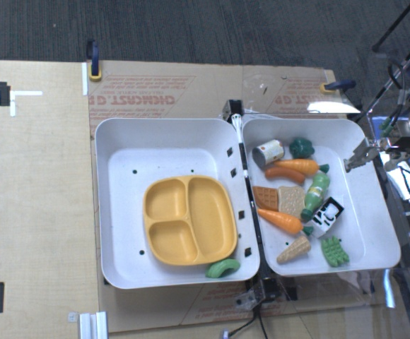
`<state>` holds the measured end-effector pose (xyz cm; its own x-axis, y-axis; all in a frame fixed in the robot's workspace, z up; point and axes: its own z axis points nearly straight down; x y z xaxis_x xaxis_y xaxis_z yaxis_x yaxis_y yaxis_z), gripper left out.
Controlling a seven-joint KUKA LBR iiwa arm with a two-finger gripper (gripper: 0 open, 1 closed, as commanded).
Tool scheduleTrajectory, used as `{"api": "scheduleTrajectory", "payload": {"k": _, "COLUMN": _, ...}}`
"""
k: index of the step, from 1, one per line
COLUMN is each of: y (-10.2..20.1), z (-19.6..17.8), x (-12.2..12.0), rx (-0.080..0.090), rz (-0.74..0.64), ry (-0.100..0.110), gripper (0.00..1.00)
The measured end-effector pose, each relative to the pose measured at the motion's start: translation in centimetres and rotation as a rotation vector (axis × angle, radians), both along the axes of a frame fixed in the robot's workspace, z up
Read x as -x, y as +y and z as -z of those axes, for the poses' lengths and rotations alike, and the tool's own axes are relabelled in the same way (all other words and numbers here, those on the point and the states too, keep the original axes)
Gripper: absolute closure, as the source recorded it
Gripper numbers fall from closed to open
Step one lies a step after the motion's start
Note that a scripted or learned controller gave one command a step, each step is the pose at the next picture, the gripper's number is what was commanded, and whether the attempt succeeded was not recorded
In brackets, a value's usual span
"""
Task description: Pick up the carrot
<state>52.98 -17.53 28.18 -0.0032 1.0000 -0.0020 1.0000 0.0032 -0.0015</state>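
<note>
Two carrots (294, 167) lie untouched in the right bin (375, 224), among other toy food. The gripper (360, 155) hovers at that bin's right rim; whether it is wide or narrow cannot be told. The pick is not yet begun.

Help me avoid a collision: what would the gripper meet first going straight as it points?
Probably the green bottle, left of the gripper; its height is unclear, so it might pass above.
</note>
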Motion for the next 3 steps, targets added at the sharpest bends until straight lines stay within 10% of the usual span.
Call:
{"api": "scheduleTrajectory", "payload": {"k": 1, "y": 3.1, "z": 8.8, "x": -7.5, "rx": 0.000, "rz": 0.049, "ry": 0.001, "gripper": 0.00}}
{"api": "scheduleTrajectory", "payload": {"k": 2, "y": 3.1, "z": 18.5, "x": -10.0, "rx": -0.003, "rz": 0.103, "ry": -0.010, "gripper": 0.00}}
{"api": "scheduleTrajectory", "payload": {"k": 3, "y": -1.4, "z": 18.6, "x": -6.4, "rx": -0.002, "rz": 0.230, "ry": -0.008, "gripper": 0.00}}
